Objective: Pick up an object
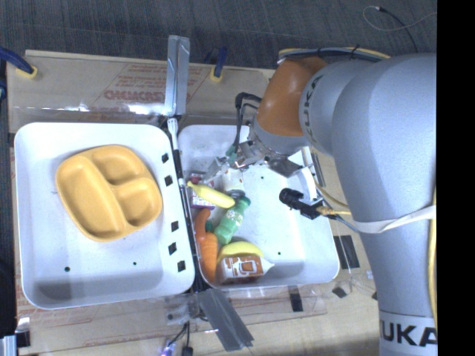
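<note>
The arm leans over the right bin (315, 262), its claw (236, 158) low at the far-left part of that bin, just beyond the banana (210, 196); whether it is apart or together I cannot tell. The pickable things crowd the bin's left wall: banana, green bottle (232, 222), carrot (208, 252), and an orange box (241, 268) nearest. The yellow tray (109, 191) lies in the left bin (37, 273). Risk, I judge: such tight packing may make the claw nudge neighbours or slip off the curved banana.
</note>
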{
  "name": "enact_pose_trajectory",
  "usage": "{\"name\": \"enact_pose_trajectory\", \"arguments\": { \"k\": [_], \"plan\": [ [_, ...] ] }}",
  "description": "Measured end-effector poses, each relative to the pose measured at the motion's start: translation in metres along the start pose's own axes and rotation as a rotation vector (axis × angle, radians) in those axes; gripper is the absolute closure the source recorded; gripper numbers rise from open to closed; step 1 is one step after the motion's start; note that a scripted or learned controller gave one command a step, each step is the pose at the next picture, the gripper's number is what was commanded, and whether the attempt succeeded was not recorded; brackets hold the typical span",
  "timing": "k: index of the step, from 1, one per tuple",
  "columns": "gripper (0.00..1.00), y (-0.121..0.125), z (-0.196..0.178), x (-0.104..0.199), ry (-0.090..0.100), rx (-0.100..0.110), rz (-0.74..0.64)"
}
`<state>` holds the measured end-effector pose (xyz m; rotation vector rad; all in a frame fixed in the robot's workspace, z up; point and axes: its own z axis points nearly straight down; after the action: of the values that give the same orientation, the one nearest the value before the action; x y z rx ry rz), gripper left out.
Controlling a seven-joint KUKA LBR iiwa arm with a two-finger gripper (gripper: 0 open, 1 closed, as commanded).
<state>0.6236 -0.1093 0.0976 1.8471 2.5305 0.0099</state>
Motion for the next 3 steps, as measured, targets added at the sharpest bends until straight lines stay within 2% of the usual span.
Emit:
{"name": "enact_pose_trajectory", "arguments": {
  "k": [1, 2, 3],
  "plan": [
    [1.0, 0.001, -0.01, 0.001, 0.003, 0.002, -0.006],
    [0.0, 0.001, -0.01, 0.001, 0.002, 0.002, -0.006],
    [0.0, -0.037, 0.0, 0.005, 0.001, 0.001, -0.031]
  ]
}}
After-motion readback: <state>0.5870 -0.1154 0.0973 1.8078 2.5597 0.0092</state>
